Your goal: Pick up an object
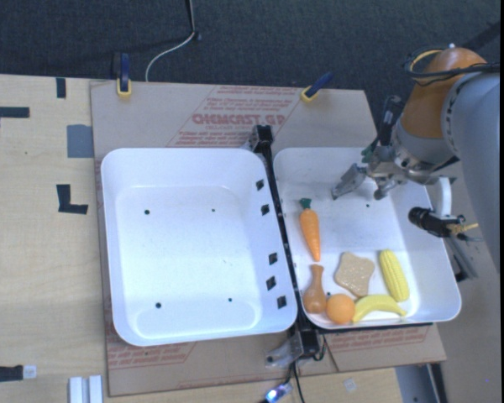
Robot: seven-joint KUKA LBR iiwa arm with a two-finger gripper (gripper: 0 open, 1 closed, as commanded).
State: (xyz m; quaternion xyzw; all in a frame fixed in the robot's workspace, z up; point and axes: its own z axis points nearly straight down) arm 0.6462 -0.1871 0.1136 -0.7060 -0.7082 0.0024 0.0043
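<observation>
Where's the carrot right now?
The carrot lies in the right bin, along its left wall beside the divider, green top pointing away from the camera, just above the tan gourd.

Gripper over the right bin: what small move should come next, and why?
Probably a short move toward the near-left and down onto the carrot. The gripper sits open over the bare far part of the right bin with nothing between its fingers. The carrot lies closest to it and apart from the cluster of toast, corn, banana and orange.

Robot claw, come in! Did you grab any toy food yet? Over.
End effector open, holding nothing, above right bin. Carrot nearest, untouched. Nothing between them.
</observation>
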